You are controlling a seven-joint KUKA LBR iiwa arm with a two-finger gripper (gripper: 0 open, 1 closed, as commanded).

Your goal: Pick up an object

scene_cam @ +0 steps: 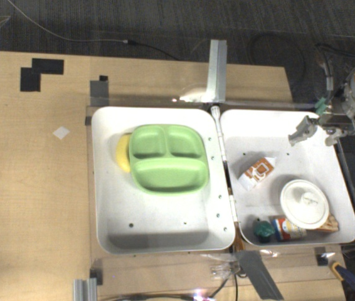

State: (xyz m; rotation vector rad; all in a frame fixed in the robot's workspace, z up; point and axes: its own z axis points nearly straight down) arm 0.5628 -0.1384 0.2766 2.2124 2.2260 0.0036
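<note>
Still nothing picked: hand (315, 130) empty, fingers apart (over right bin (347, 187) corner), wrapped snack (256, 171) nearest.

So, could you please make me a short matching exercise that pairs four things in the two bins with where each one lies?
Things:
1. green divided plate
2. yellow object
3. white round lid
4. small orange and white packet

Places:
A. near the middle of the right bin
B. tucked under the plate's left edge in the left bin
C. upper middle of the left bin
D. lower right part of the right bin

Pairs: 1-C, 2-B, 3-D, 4-A
</note>
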